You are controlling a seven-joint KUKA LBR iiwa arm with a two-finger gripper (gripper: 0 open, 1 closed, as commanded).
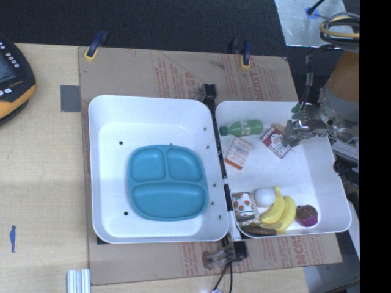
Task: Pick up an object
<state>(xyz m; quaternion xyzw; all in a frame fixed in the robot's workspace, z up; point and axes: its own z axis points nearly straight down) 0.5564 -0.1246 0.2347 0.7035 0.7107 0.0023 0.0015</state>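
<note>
Metal fingers of my hand [292,133] hung low over the far right part of the right bin [324,182], their tips at the edge of a small red and white packet [274,143]. Whether they were apart or together I could not tell, and I could not tell if they touched the packet; nothing showed plainly between them. My arm [342,84] came in from the right, its orange band above the wrist.

Left of the packet, along the far wall of that bin, a green bottle [242,128] lay on its side with its white cap toward the left. Just below it lay a second packet [238,152], white with red print, tilted, close to the bin's left wall.

Well apart from these, in the near corner of the same bin, a cluster of things sat together: a small printed can [244,205], a white ball [265,196] just beside it, a yellow banana [279,211] curving against the ball, and a dark purple round fruit [306,215] to the banana's right.

In the left bin [104,163] a blue divided plate [167,182] lay flat near the middle. Both bins rested on a cardboard sheet [171,72] on the wooden table [36,182], the sheet held at its far edge by a yellow clamp [93,46] and a blue clamp [245,52]. A yellow and black handset [12,78] sat at the table's far left.
</note>
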